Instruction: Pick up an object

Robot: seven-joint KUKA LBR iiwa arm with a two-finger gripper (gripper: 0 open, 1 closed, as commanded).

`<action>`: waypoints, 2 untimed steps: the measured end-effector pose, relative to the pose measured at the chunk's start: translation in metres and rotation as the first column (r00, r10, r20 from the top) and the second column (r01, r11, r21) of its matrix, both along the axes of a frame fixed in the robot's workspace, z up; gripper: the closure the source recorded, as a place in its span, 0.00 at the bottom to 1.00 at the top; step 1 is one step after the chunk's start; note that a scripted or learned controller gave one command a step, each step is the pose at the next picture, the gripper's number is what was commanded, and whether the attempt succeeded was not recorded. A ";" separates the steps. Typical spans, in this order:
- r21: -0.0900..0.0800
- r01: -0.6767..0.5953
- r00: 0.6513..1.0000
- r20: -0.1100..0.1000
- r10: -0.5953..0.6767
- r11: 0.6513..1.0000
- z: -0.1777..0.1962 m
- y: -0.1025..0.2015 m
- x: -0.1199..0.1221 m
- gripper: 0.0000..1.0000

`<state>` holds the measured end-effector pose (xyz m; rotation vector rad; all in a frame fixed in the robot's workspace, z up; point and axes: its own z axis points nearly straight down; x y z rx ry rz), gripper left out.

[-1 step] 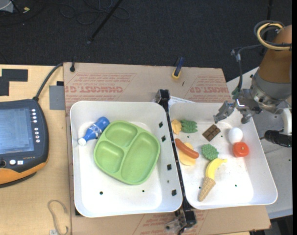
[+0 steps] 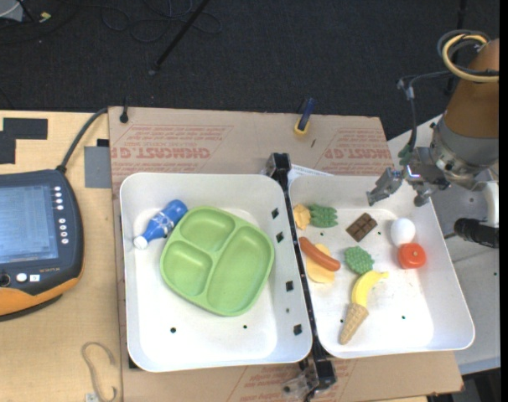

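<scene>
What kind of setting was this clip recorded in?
Most likely a robotics lab bench set up for grasping trials. Two white bins sit on cardboard, the right one holding toy food such as a banana and an ice cream cone. A teach pendant rests at the left, with cables behind.

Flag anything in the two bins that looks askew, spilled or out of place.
The green divided plate sits skewed in the left bin, corners off square. A blue bottle lies on its side against the plate's upper-left edge. In the right bin, the ice cream cone lies tipped over beside the banana.
</scene>
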<state>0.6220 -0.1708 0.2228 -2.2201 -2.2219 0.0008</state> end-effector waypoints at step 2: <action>0.002 -0.004 1.000 -0.006 0.004 1.000 -0.090 0.012 0.002 0.00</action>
